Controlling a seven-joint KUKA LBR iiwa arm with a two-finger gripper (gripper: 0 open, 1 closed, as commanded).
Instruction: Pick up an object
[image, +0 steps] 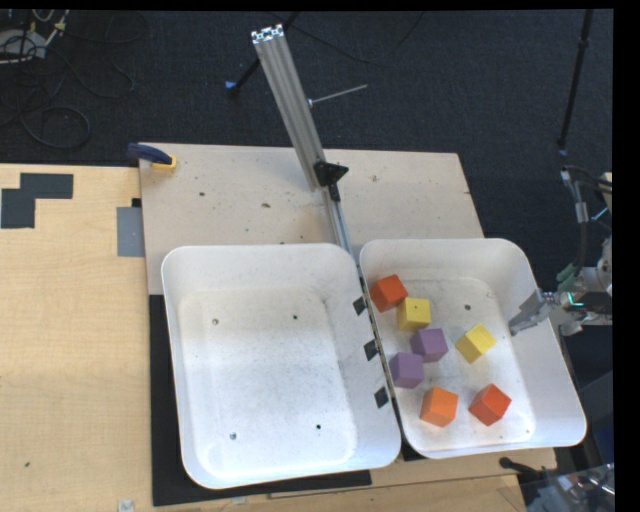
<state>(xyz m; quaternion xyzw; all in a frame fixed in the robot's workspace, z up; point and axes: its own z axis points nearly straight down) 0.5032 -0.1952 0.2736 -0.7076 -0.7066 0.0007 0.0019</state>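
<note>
yellow cube (476, 342), tilted, near hand (528, 314), right bin (545, 400)

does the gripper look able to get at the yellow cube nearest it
Probably yes. The gripper sits at the right bin's right rim, and the yellow cube lies just left of it, apart from other cubes, nothing between.

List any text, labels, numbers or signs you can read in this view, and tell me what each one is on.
None: no readable word, number or brand shows anywhere in this view.
The checkered black-and-white patch atop the slanted metal post is a pattern, not text.
The black tabs along the seam between the two bins carry no legible marks.
The coloured cubes, such as the orange one, have plain faces.
</note>
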